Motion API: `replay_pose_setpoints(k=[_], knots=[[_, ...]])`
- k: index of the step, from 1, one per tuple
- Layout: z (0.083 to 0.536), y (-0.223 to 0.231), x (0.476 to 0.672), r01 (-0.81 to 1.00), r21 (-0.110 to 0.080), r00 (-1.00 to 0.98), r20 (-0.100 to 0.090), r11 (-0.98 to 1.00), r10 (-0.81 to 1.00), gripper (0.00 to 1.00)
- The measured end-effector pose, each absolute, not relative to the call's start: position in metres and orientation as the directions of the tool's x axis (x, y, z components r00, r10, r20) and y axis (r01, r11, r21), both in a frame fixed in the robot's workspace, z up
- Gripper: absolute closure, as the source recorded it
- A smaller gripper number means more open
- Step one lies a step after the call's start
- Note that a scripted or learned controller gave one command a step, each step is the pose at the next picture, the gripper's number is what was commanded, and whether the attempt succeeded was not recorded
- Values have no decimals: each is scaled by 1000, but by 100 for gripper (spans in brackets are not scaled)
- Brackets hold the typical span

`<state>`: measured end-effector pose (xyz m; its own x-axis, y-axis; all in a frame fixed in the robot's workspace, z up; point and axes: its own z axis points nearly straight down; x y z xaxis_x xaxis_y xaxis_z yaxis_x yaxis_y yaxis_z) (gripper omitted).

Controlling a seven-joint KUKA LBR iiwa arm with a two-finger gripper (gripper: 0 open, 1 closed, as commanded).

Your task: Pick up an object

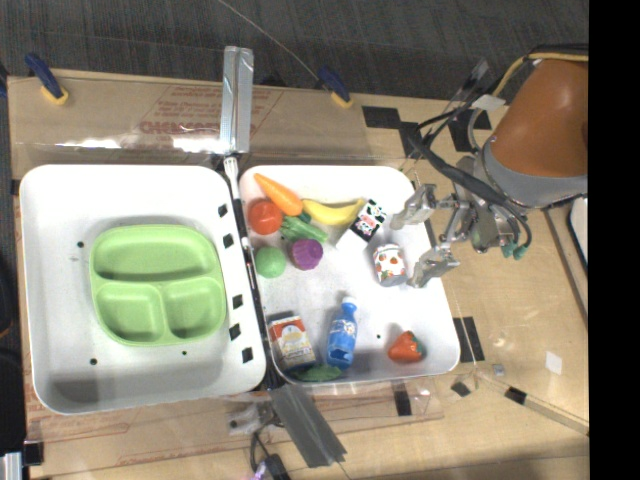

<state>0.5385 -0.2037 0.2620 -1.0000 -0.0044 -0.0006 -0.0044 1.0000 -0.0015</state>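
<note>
Divided tray [155,286] in left bin [40,268]; bottle [343,333], banana [333,211] in right bin [440,318].

Single fixed camera, mounted above the bench [500,308], looking down at a slant. Coverage takes in both white bins whole: the left bin [50,298] and the right bin [440,328], side by side at mid-frame. Dark floor runs beyond the bench's far edge along the top. The arm [540,118] enters from the right. Range is moderate.
</note>
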Motion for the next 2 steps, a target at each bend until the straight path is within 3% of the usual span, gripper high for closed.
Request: replay_pose_setpoints(k=[1,2], knots=[[94,-211,582,34,-3,-999,-6,999,34,0],[92,-107,528,-23,2,-1000,-3,1000,-23,0]])
